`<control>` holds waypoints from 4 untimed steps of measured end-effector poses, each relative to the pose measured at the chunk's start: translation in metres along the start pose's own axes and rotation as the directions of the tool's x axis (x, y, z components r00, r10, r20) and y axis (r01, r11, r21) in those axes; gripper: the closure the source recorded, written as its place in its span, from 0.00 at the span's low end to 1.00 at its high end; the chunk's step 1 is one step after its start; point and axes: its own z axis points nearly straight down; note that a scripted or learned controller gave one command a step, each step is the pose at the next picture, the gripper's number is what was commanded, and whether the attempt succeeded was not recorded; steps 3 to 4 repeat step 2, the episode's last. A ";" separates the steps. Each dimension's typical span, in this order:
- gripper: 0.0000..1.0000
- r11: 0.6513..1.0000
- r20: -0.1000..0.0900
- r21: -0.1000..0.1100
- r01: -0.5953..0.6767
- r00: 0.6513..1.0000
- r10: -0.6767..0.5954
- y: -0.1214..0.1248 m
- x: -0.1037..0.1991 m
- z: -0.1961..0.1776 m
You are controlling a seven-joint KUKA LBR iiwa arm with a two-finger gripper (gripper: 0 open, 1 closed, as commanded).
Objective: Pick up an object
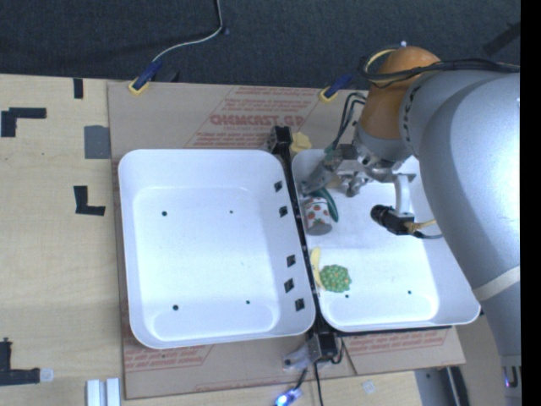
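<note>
You've got the gripper (325,194) low in the right bin (380,311), near its back-left corner, right over a small white/red object (319,216); can't tell its state. Green ball (336,277) w/ yellow piece (315,257) sits nearer front, apart.

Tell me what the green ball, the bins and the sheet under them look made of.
Green ball: knobbly and matte, probably soft rubber or plastic.
Right bin and left bin: smooth white, with rounded moulded corners, likely plastic.
Sheet under them: flat dull brown with red printed lettering, apparently cardboard.
</note>
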 end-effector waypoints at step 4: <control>1.00 1.000 -0.003 -0.001 -0.003 1.000 0.003 -0.113 0.034 -0.104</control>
